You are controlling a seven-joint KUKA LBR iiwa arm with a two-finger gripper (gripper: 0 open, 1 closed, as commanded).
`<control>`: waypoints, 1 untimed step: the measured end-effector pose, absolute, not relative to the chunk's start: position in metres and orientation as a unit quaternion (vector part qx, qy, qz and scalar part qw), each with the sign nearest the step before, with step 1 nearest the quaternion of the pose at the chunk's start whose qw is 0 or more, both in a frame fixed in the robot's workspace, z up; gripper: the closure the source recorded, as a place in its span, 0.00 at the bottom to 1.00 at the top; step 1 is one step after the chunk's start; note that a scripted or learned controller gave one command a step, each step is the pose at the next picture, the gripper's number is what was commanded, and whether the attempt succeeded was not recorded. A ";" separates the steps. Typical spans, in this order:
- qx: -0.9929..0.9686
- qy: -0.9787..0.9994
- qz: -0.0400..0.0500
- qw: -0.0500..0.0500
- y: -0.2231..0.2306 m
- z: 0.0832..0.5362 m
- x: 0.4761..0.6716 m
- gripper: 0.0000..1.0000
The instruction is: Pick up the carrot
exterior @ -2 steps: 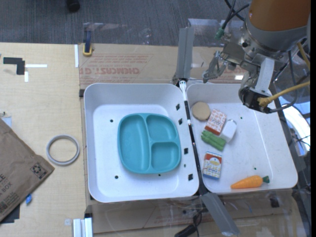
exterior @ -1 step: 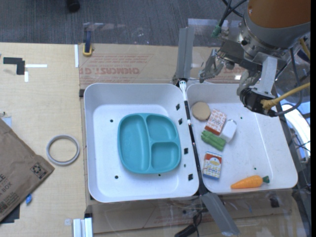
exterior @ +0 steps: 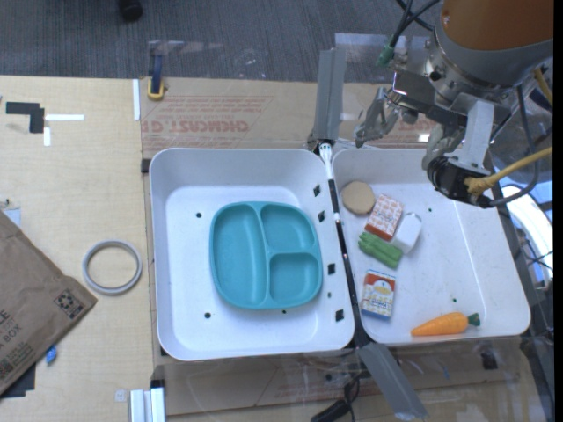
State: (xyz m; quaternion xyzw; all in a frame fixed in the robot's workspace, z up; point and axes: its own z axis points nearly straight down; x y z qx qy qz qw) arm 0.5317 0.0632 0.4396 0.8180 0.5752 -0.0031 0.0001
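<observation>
The carrot [exterior: 444,324] is orange with a green stub at its right end. It lies flat near the front edge of the right bin [exterior: 457,262], towards the front right corner. My gripper [exterior: 376,123] hangs high over the back left corner of that bin, far behind the carrot and to its left. Nothing is seen in the gripper.
Several things lie in the left part of the right bin: a tan round disc [exterior: 358,198], a red-and-white box [exterior: 384,216], a white block [exterior: 407,232], a green piece [exterior: 381,251] and a small carton [exterior: 378,294]. The left bin [exterior: 176,236] holds a teal divided plate [exterior: 266,255]. A tape ring [exterior: 113,265] lies on the bench.
</observation>
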 end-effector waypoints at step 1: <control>0.826 0.564 -0.004 0.000 0.061 0.439 0.528 0.00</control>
